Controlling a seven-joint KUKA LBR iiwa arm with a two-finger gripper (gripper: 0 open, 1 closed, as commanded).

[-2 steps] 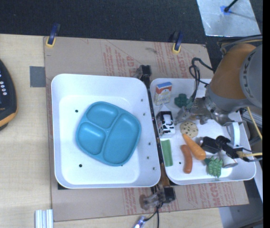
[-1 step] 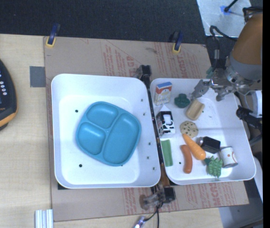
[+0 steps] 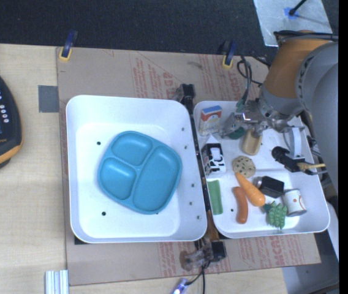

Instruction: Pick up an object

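Crowded right bin (image 3: 318,224), toys nearly touching; open floor around the left bin's blue plate (image 3: 139,171).

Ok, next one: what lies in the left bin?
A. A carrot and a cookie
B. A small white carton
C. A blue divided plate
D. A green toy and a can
C: the blue divided plate lies alone in the left bin, while the carrot and other small items are in the right bin.
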